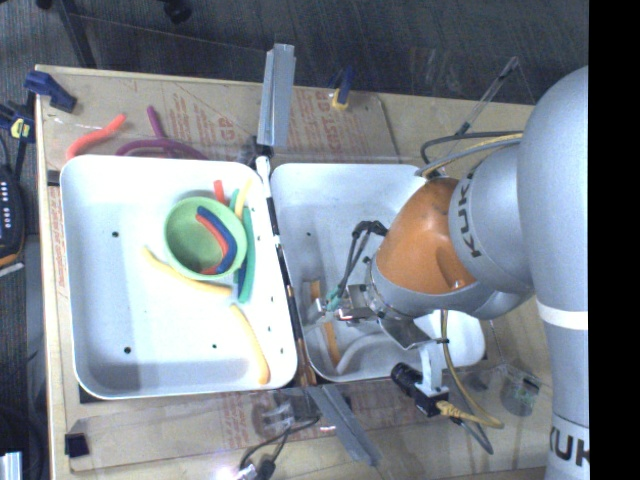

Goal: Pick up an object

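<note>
Low in right white plastic bin (300, 203), our jaws (335, 311), state unreadable, sit just above slim orange stick (331, 346) lying lengthwise.

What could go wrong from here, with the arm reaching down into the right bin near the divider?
1. The gripper works low in the right bin, close to the wall shared with the left bin; it may knock that wall.
2. The arm's bulk hides most of the right bin, so a failed grasp may go unseen.
3. Loose cables by the wrist could snag.
</note>
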Tool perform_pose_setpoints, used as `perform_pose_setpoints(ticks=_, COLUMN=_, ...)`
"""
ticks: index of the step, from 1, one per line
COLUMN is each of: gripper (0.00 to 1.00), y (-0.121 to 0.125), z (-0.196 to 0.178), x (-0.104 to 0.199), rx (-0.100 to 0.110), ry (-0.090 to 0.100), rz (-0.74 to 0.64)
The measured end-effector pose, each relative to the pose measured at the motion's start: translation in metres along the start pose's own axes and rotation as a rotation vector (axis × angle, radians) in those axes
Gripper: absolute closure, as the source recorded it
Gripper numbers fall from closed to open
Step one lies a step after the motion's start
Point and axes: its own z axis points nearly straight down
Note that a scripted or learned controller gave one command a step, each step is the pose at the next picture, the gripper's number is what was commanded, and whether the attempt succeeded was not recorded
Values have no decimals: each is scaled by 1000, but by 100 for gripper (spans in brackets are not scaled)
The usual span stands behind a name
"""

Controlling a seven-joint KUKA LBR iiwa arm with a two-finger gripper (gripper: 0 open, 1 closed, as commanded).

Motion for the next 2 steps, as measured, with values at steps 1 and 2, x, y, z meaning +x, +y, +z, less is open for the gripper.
perform_pose_setpoints(ticks=1, gripper=100, y=1, z=-11, x=2, rx=1, ry=4, rz=-10)
perform_pose_setpoints(ticks=2, gripper=100, y=88, z=-100, x=42, rx=1, ry=7, rz=-332)
